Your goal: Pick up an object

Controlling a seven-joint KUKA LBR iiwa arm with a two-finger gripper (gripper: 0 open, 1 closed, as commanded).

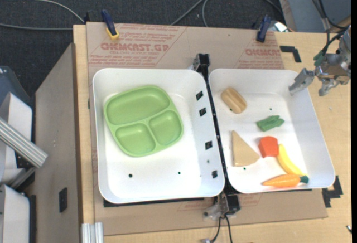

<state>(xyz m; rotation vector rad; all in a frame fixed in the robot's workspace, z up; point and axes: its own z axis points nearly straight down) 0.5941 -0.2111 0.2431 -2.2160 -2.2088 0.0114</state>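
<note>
A bench seen from above at a slant carries two shallow white plastic bins side by side on a sheet of printed cardboard. The left bin [106,141] holds a pale green plastic plate with three compartments [144,120], lying flat towards its upper left. The right bin [312,119] holds the toy food that could be picked up: a tan bread roll [234,100] near the upper left, a small dark green leafy vegetable piece [270,122] at the middle, a beige wedge like a slice of cheese [243,150] lower left, a red-orange block [269,146] just beside the wedge, a yellow banana [289,160] touching the block's lower right, and an orange carrot with a green tip [284,181] along the bottom edge. The grey two-finger gripper [313,82] hangs at the bin's upper right corner, over its rim, its two fingers spread apart and holding nothing. A good choice is probably the green piece or the bread roll, since each lies apart from its neighbours; the block, banana and carrot are crowded. The approach would likely go best straight down, fingers straddling the object's narrow side, closing only once low enough.
</note>
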